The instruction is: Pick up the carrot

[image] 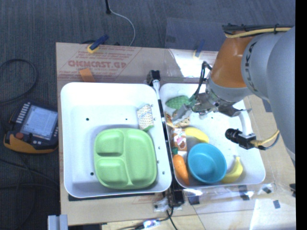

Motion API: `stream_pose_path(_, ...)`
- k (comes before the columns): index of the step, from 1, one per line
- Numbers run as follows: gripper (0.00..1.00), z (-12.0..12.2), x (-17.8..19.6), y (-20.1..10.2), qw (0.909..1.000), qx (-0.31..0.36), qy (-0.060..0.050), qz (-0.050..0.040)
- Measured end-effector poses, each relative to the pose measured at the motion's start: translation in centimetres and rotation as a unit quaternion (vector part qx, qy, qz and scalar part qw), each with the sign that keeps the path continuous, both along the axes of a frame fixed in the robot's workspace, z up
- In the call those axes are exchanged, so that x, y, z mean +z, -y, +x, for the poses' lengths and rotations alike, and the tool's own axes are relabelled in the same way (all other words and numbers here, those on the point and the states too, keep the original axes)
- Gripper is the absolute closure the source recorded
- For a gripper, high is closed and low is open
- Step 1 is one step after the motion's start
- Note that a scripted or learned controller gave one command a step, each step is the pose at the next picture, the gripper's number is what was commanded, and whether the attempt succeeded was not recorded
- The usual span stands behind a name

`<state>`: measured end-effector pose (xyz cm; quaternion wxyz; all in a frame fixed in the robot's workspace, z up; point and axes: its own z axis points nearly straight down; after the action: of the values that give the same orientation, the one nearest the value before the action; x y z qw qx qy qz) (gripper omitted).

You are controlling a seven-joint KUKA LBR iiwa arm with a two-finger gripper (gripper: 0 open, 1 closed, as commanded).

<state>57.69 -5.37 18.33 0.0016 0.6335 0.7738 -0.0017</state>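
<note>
The carrot is orange and lies along the near-left wall of the right bin, pressed against the blue bowl. My gripper hangs over the far-left part of that bin, just below a green item. It is well apart from the carrot, farther back in the bin. The grey wrist and orange band hide the bin's far right part.
In the right bin a yellow fruit, a patterned packet and a banana crowd around the bowl. The left bin holds a green divided plate and a small packet. A handheld pendant lies left of the bench.
</note>
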Motion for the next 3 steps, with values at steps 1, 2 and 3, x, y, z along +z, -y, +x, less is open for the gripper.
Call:
stream_pose_path(1, 0.00, -8.1, -0.1, -1.7, 0.9995, 0.030, -0.003, 0.0020)
stream_pose_path(2, 0.00, -9.1, -8.9, 5.4, 0.9998, -0.020, 0.004, 0.0006)
stream_pose_path(3, 1.00, -8.8, -7.7, 5.4, 0.9998, -0.019, 0.008, -0.0010)
